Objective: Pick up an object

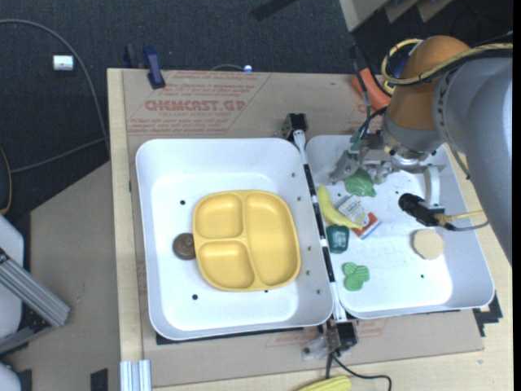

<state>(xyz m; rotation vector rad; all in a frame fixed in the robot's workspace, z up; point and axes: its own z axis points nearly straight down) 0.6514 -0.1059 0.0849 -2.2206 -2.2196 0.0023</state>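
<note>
Camera view from above, at a slant; pale counter (244,355) w/ two shallow white bins side by side. Nearest in the right bin (423,300): a small green knobbly toy (355,275), like broccoli; just beyond it, to the right, a tan round disc (427,243); by the divider a teal block (337,238); then a yellow banana (329,206) touching a red-and-white packet (359,215). Left bin (163,194) holds a yellow divided plate (246,240) w/ a brown round piece (184,246) at its left edge. Farther back in the right bin, a green leafy toy (360,186) lies just past the packet; the gripper (362,169) sits low over it, grey fingers appearing spread to either side of its far end, nothing pinched between them. Grey arm w/ orange band (427,63) reaches in from the right.

Progress, as a judgement: approach looks done; grasp and lift both left; no obj. is off the bin floor. Likely target is the green leafy toy: small, bright green, irregular outline, lying flat; prob. soft or light plastic; crowded by packet and banana on its near side, so closing on it alone may be tricky.
</note>
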